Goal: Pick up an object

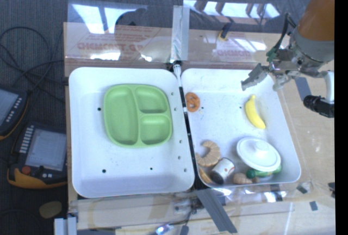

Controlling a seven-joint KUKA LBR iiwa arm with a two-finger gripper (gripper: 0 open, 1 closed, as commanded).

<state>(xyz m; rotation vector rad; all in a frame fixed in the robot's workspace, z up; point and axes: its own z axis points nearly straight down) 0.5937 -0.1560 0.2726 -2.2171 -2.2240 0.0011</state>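
Approach phase: tool (265, 74) is seen open and empty at upper right of the right bin (215, 111), nothing gripped. Banana (254, 112) lies just below it; a descent and closure onto it would be needed.

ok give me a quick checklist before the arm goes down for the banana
1. Two-finger gripper holds nothing: ok, nothing shows between its fingers.
2. Gripper above the right white bin: ok, at its far right corner.
3. Yellow banana free of neighbours: ok, apart from the white lidded pot.
4. Gripper lined up over the banana: not ok, it sits beyond it.
5. Finger opening wide enough: cannot tell.
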